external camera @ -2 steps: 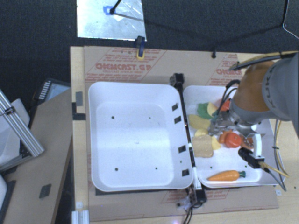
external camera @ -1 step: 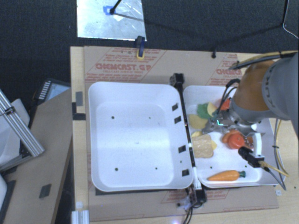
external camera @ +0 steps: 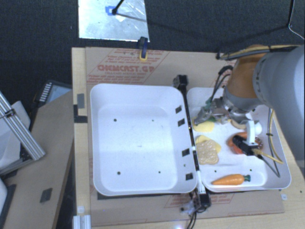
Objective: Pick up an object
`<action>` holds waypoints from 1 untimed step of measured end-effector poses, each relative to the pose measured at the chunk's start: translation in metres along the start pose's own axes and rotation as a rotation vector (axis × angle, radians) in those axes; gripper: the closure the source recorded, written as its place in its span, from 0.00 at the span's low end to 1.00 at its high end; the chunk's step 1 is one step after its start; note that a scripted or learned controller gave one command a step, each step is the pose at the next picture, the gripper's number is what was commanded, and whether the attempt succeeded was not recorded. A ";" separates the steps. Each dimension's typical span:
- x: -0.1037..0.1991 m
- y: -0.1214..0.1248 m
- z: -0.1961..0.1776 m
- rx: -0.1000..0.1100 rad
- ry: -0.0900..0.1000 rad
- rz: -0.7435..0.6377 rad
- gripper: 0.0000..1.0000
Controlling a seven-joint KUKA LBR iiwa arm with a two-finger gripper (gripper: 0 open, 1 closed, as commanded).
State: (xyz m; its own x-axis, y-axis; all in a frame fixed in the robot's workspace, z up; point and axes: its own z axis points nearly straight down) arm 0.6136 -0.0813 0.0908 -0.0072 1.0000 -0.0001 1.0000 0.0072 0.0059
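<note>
My gripper (external camera: 208, 115) reaches down into the right bin (external camera: 281, 175), at its upper left part. Directly under its tip lies a yellow object (external camera: 205, 127), touching it or very close; whether it is held cannot be seen. A tan round cookie-like piece (external camera: 208, 152) lies lower down, with a yellow piece (external camera: 215, 145) tucked against its upper edge. An orange carrot with a green stem (external camera: 230, 179) rests near the bin's front wall. A red-orange object (external camera: 235, 144) sits to the right of the cookie, and a tan piece (external camera: 237, 124) lies partly under the wrist.
The left bin (external camera: 97, 128) stands beside the right one, with black clips (external camera: 185, 151) along the shared rim. The grey arm with its orange band (external camera: 243, 78) covers the right bin's back right. A yellow clamp (external camera: 143, 49) sits behind the bins.
</note>
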 end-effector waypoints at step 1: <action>-0.003 0.058 0.005 -0.002 -0.001 0.001 0.00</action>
State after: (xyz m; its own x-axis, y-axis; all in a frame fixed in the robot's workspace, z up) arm 0.6717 -0.0837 0.0857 -0.0065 1.0000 -0.0010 0.9999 0.0065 0.0081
